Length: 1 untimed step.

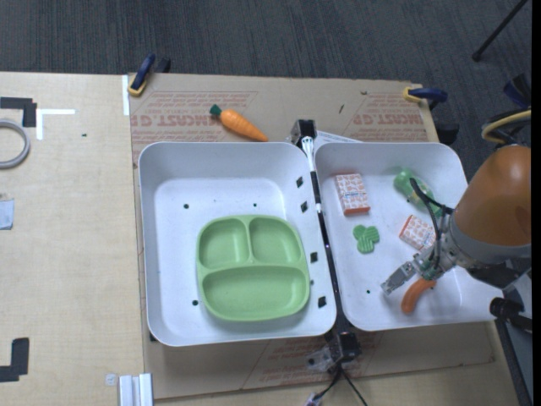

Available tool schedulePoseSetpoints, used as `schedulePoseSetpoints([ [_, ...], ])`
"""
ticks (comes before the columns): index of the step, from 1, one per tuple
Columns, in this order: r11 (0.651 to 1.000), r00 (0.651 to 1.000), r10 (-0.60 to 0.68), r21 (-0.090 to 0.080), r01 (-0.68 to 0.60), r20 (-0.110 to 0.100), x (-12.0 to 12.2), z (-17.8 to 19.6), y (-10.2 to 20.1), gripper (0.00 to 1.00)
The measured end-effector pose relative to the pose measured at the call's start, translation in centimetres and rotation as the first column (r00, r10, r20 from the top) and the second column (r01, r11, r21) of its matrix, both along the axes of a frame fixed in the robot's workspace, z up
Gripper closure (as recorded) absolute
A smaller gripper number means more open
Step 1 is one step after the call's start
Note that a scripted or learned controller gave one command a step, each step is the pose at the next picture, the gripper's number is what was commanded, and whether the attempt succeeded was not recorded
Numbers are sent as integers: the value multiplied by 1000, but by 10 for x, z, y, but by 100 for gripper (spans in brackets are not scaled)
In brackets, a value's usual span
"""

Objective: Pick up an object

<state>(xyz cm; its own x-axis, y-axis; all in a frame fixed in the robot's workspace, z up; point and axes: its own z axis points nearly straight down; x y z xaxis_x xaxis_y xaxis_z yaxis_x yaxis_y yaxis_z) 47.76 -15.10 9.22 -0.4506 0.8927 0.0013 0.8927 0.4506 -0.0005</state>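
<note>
Low in the right bin [439, 155], lower right of frame, the gripper [412, 276] hangs over an orange carrot-like piece [413, 295], its spread fingers not around it; closing off-centre against the nearby bin wall, it would likely knock the piece aside.

i see two bins side by side on the desk [68, 252]. the left bin [161, 227] holds a divided tray [252, 267]. the right bin [385, 307] holds a small box [352, 193], with a clover piece [366, 238] in front of it. behind the bins lies a carrot [239, 123].
</note>
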Motion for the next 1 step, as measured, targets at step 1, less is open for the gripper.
schedulePoseSetpoints([
  [1, 1000, 1000, -3, -1, 3, 4, 1, 10, 0, 100],
])
